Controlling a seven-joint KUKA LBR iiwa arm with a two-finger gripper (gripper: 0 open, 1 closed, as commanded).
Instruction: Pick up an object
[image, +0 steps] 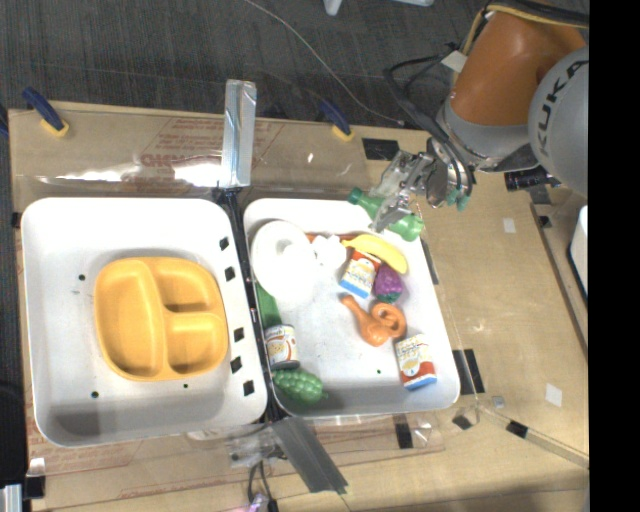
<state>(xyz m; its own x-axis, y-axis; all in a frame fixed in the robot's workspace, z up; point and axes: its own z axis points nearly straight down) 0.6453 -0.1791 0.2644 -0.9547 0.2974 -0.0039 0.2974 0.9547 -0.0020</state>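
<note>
Hand (402, 200) grips green toy (392, 218); banana (378, 250) just beside.

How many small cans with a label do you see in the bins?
3, all in the right bin: one can by its left wall, one can near the front right corner, and one can below the banana. Others may be hidden under the toys.
</note>
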